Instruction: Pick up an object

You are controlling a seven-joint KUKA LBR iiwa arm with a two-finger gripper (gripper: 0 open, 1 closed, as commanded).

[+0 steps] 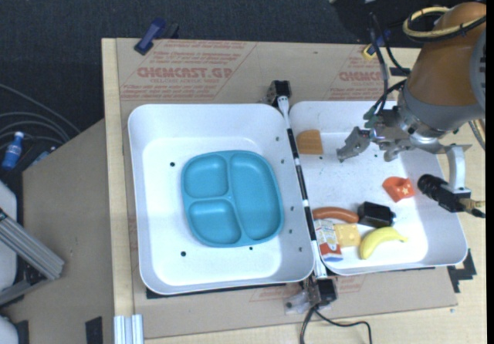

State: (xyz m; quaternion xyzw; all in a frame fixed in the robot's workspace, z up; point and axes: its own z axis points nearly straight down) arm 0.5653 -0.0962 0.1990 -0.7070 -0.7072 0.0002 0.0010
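My gripper point(372, 150) hangs over the back part of the right bin point(444, 254), open, with nothing between its fingers point(350, 148). A brown block point(309, 142) lies just left of it, near the bin's left wall. In front of it lie a red piece point(398, 188), a black object point(376, 214), a sausage point(333, 214), a yellow banana point(380, 242), a yellow slice point(348, 236) and a small printed packet point(329, 241). None of them touches the gripper.
The left bin point(150, 180) holds a blue divided plate point(230, 197). The arm's orange band point(448, 65) and grey wrist reach in from the right over the right bin's back edge. A black attachment point(440, 192) sticks out beside the red piece.
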